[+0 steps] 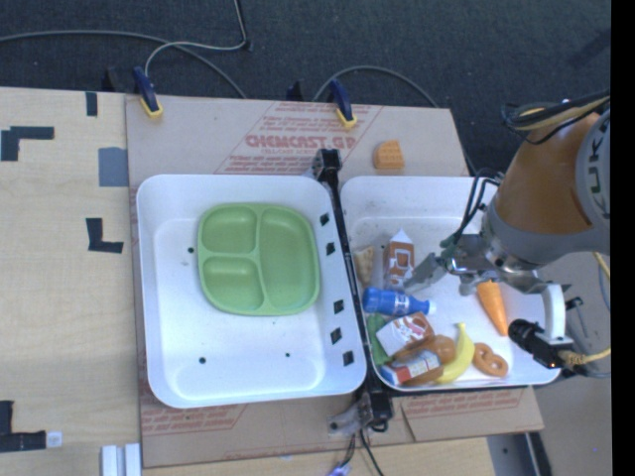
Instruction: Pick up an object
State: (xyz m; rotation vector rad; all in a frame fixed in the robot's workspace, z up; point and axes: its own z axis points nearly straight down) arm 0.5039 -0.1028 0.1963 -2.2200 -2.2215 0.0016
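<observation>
The gripper hangs low over the right bin, and its two fingers stand apart, with nothing between them. They point toward the middle of that bin, where the objects lie close together.

Nearest to the fingertips is a small carton, just beside them on the left. It is probably light and a little soft, so a firm squeeze across its narrow sides can dent it. Below it lies a blue bottle on its side; it looks smooth and round, so it may roll or slip if it is not taken across the middle of the body. An orange carrot lies under the wrist, and it seems stiff and easy to pinch across its thick end. Near the front wall rest a banana and a pretzel, touching other packets, which leaves little room for a finger.

The left bin holds a green divided plate.
</observation>
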